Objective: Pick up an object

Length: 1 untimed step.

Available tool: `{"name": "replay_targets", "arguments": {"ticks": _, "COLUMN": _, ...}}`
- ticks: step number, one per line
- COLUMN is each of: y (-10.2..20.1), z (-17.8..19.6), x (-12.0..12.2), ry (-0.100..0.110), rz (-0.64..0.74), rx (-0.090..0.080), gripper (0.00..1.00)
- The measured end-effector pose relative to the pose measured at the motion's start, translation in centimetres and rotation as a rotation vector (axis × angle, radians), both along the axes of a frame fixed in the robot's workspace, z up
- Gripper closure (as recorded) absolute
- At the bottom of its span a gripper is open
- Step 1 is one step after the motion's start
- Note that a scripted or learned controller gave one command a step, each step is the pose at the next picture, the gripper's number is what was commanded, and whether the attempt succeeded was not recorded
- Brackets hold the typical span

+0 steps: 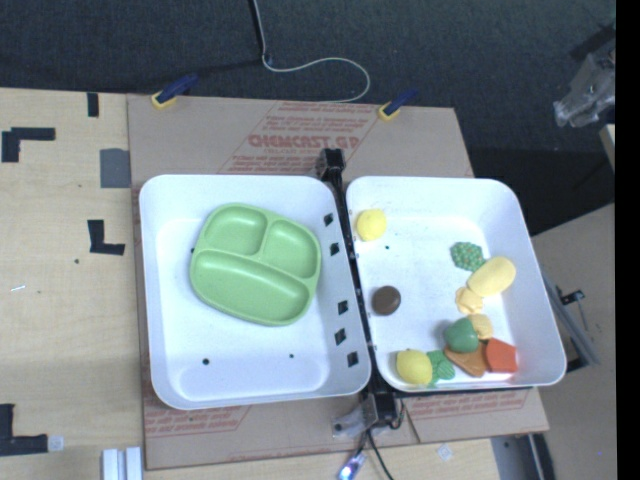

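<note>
Two shallow white bins sit side by side on a cardboard sheet (300, 133) on the desk (60, 268).

Left bin (160, 298): one green divided plate (256, 263), three compartments, lying flat slightly left of the bin's centre.

Right bin (520, 228): small toy foods.
- Yellow round piece (371, 224) at the far left corner, close to the divider between the bins.
- Brown disc (386, 299) near the left wall, mid-depth, apart from the others.
- Green textured piece (466, 256) toward the right, just beside the far end of a yellow oblong piece (491, 276).
- Pale yellow chunk (472, 303) touching the oblong piece on its near side.
- Near right corner cluster: green rounded piece (461, 334), orange-red block (500, 355), a flat orange piece (468, 363) under them, all touching.
- Yellow lemon-like piece (414, 367) at the near edge, a small green leaf shape (441, 364) touching its right side.

Arm: a grey metal part (588, 93) shows at the far right edge, well apart from both bins and above the dark floor. Whether this is the pincer, and whether it is released or clenched, cannot be told. Nothing from the bins is lifted.

A white cable (300, 63) loops on the dark floor beyond the cardboard.
</note>
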State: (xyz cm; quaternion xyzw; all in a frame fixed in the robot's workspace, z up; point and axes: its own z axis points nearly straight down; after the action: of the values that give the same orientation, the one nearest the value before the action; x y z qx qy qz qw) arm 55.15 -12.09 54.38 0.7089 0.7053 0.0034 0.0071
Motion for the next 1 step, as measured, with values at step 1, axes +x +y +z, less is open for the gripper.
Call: {"name": "replay_targets", "arguments": {"ticks": 1, "y": 7.32, "z": -15.79, "x": -7.0, "ry": 0.034, "rz": 0.01, "rx": 0.009, "gripper": 1.0}}
